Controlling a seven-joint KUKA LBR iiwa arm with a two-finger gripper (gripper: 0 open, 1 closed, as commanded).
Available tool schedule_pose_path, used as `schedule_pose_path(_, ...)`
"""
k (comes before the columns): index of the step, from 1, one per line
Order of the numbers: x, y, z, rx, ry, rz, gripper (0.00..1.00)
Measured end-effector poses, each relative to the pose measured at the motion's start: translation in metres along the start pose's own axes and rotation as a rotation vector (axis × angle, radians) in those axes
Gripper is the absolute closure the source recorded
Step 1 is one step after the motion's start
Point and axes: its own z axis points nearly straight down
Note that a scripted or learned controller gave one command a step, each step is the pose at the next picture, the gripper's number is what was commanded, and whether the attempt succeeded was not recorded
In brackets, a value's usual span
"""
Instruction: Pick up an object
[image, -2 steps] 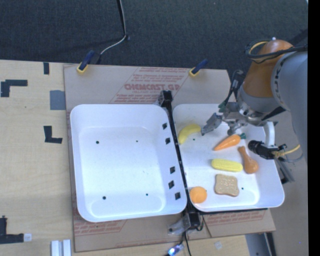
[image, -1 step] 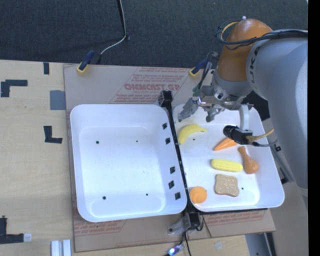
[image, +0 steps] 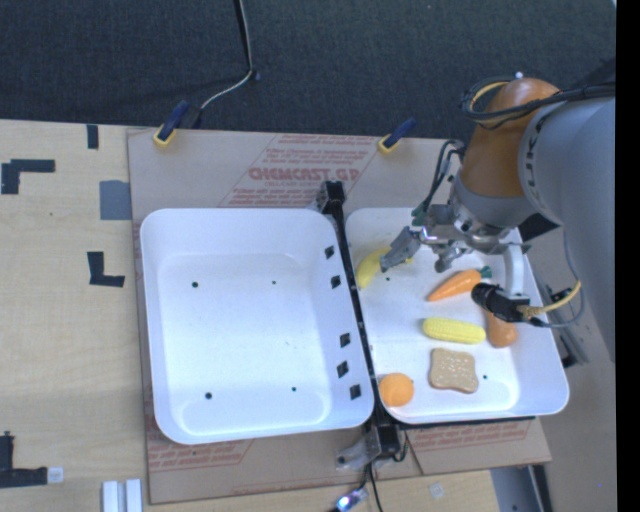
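Observation:
The right bin (image: 540, 395) holds several toy foods. A yellow banana-like piece (image: 370, 268) lies by its left wall. An orange carrot (image: 455, 286) lies in the middle, with a yellow corn cob (image: 453, 330) below it. A bread slice (image: 453, 370) and an orange fruit (image: 397, 389) sit near the front wall. A brown-orange piece (image: 502, 331) rests at the right. My gripper (image: 422, 256) hangs low over the bin's back part, between the yellow piece and the carrot. It is open, fingers spread, with nothing between them.
The left bin (image: 160, 240) stands beside the right one, with a black divider strip (image: 345, 310) between them. The grey arm with its orange band (image: 500, 140) and a black cable connector (image: 492, 297) overhang the right bin's right side.

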Motion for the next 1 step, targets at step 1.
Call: schedule_pose_path(1,0.0692,0.0538,-0.0486,-0.012,0.003,-0.011,0.00)
